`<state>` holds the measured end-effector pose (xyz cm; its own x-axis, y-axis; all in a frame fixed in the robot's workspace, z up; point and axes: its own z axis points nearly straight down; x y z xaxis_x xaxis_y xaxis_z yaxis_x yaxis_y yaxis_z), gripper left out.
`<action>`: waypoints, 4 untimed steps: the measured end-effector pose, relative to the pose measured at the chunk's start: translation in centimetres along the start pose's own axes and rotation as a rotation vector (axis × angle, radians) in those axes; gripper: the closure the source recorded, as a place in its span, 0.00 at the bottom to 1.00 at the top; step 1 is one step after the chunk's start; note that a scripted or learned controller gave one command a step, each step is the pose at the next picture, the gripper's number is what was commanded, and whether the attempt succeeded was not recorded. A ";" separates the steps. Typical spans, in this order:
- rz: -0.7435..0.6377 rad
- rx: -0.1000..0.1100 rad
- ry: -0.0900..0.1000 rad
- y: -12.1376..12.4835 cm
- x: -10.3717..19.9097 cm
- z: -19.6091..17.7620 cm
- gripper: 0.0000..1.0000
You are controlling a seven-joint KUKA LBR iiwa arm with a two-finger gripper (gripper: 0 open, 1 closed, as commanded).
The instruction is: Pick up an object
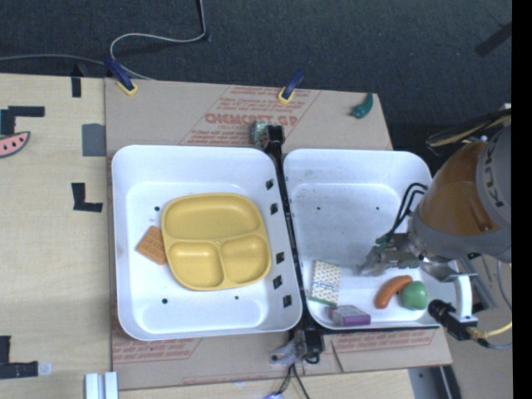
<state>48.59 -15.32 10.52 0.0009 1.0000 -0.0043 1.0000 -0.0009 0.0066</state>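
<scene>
yellow tray (218, 241) fills left bin | patterned packet (326, 281), purple block (351, 315) left of carrot | gripper (381, 258) just up-left of carrot (392, 291), grip state unclear | green ball (413, 295) touches carrot's right: descend centred, avoid the ball

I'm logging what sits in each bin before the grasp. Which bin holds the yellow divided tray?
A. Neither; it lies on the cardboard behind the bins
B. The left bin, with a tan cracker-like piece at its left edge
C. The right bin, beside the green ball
B: the yellow divided tray lies in the left bin, with the tan piece tucked at its left side, while the green ball is in the right bin.
</scene>
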 end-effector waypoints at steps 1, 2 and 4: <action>0.000 0.000 0.000 0.0 0.0 0.0 0.00; -0.001 0.001 0.001 0.0 0.1 -0.9 1.00; -0.002 0.005 0.003 -0.2 -0.5 2.0 0.00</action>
<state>48.40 -15.80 8.56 -0.0012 1.0000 -0.0009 1.0000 0.0012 0.0015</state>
